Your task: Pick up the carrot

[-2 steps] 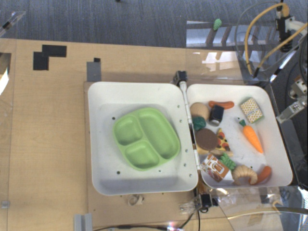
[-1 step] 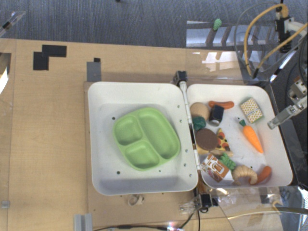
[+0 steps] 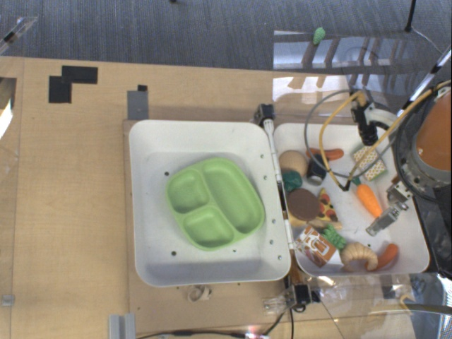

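Observation:
The carrot (image 3: 369,198), orange with a green top, lies flat in the right bin (image 3: 412,244), right of its middle and pointing toward the front. My gripper (image 3: 389,207) hangs low over the bin just right of the carrot and slightly nearer the front. It is close beside the carrot, and nothing of the carrot is lifted. The grey arm with its orange band (image 3: 432,147) comes in from the right edge.
The right bin is crowded: a croissant (image 3: 359,256), a sausage (image 3: 330,154), a brown cookie (image 3: 305,203), a checkered packet (image 3: 371,162) and a small carton (image 3: 316,246). Yellow and black cables (image 3: 332,126) loop over its back. A green divided plate (image 3: 214,203) sits in the left bin (image 3: 152,154).

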Available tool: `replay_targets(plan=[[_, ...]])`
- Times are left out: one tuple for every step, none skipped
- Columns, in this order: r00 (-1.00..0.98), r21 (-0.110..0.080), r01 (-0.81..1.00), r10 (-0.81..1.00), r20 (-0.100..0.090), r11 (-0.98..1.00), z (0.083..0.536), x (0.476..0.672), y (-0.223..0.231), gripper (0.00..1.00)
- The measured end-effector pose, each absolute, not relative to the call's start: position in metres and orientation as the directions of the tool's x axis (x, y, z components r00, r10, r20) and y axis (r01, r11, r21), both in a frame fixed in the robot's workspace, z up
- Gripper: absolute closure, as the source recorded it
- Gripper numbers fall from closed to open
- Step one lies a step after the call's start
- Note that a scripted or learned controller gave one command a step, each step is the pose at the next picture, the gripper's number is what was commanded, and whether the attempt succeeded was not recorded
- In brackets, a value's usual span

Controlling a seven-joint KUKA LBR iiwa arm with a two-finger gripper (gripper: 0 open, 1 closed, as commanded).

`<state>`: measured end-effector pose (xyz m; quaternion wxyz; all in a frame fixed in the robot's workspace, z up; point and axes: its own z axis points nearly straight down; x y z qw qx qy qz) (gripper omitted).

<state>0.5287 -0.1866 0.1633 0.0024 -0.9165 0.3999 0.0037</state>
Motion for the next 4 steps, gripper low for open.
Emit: replay_targets(plan=[[0.8,-0.006,-0.6,-0.6,0.007,-0.8,0.088,0.541,-0.198,0.0],[0.582,-0.009,-0.813,-0.814,0.001,-0.581,0.087,0.588,-0.185,0.0],[0.652,-0.009,-0.758,-0.759,0.004,-0.652,0.088,0.544,-0.19,0.0],[0.653,-0.016,-0.757,-0.757,0.011,-0.653,0.101,0.548,-0.188,1.0]])
